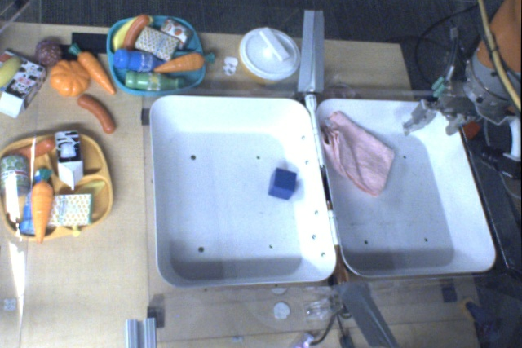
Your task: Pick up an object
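A small blue cube point(283, 182) lies in the left bin point(175, 134), right of its middle. A crumpled pink cloth point(357, 154) lies in the right bin point(457, 248), against its upper left side. My gripper point(434, 120) hangs at the far upper right corner of the right bin, its two fingers apart and open, with nothing between them. It is well to the right of the cloth and not touching it.
A blue bowl point(155, 55) of toy food and a yellow tray point(53, 187) of toy food sit left of the bins. A white lidded bowl point(269, 53) stands behind the left bin. A grey post point(310, 53) rises between the bins.
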